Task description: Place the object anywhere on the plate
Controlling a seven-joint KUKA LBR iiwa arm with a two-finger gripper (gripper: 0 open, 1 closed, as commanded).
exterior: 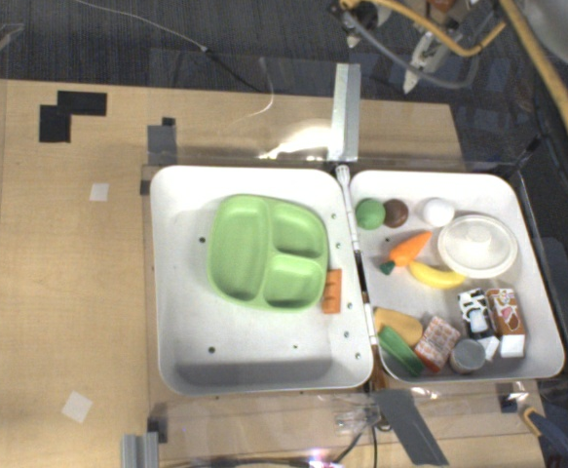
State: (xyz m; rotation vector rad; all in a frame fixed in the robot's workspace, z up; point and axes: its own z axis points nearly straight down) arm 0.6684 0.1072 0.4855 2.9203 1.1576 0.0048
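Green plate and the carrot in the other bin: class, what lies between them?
In the camera view, an orange block beside the green plate, then the bins' divider, before the carrot.

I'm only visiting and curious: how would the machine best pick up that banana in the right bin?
Probably at the middle of the banana, coming straight down from above, fingers across its narrow width. It lies flat and curved, with the white bowl close behind and the carrot near its left end, so the middle offers most room.

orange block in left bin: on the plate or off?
Off. The orange block lies on the bin floor against the green plate's right edge, not in any compartment.
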